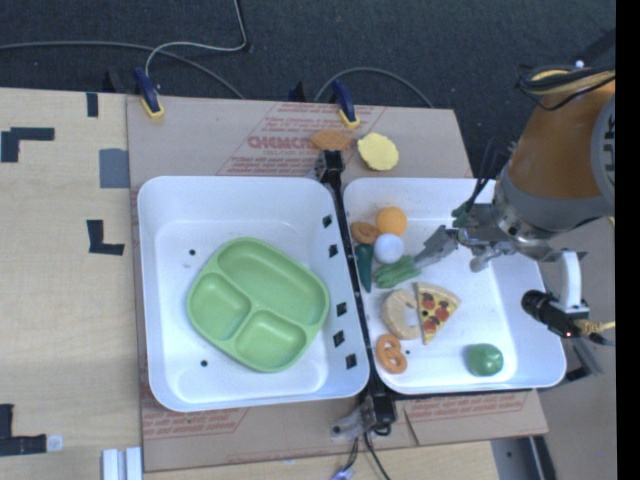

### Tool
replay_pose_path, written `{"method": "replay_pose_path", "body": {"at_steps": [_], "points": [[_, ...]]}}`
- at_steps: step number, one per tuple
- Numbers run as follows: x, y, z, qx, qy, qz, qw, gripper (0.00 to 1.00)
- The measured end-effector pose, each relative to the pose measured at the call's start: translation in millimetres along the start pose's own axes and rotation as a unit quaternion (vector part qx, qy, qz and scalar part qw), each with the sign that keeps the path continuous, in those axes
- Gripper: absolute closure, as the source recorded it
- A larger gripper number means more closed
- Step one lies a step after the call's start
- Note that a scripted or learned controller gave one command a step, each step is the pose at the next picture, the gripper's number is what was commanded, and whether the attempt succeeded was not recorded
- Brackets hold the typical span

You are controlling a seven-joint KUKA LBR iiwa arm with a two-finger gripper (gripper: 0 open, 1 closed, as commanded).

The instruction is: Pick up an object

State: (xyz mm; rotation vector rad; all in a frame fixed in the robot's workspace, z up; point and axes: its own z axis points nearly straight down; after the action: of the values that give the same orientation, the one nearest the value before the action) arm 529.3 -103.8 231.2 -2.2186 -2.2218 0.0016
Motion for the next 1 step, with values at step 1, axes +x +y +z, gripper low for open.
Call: {"method": "replay_pose_path", "body": {"at_steps": [1], "points": [[3.1, 96.1, 75.9, 0.001, 0.000, 0.000, 1.0000, 0.00]]}}
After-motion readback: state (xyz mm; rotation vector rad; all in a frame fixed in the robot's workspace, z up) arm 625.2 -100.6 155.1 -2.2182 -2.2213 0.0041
